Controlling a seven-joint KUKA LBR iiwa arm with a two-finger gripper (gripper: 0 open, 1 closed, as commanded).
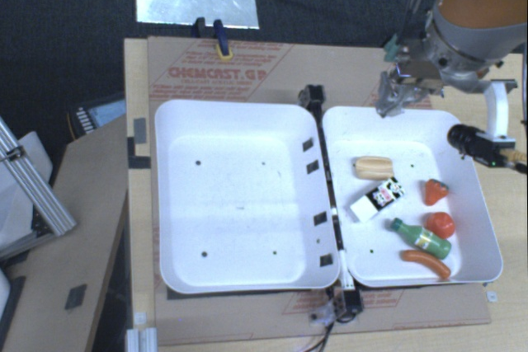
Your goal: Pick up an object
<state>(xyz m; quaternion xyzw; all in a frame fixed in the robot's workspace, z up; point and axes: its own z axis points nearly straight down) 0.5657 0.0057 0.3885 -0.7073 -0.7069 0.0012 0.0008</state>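
- So we've got the gripper [394, 100] hanging over the far edge of the right bin [478, 177], up near its back rim, with nothing between its fingers as far as we can see. Whether they're spread or closed, we honestly can't tell from this angle, it's just a dark cluster under the wrist.
- All the pickable stuff sits in that right bin: a bread roll [373, 167] closest to the gripper, a black-and-white box [378, 199] just below it, a strawberry [435, 191] and a tomato [440, 222] toward the right wall, then a green bottle [421, 237] and a sausage [426, 263] down near the front.
- The left bin [231, 185] has nothing worth going for, so we'd ignore it.
- Our pick would be the bread roll: it's nearest, it lies apart from its neighbours, and there's bare floor all round it.
- We'd come straight down over its middle with the fingers across the short side, not along its length.
- The bottle, tomato and sausage are packed close together, so going there risks nudging one while grabbing another.
- Also we'd watch the back rim on the way down, since the gripper is right over it.
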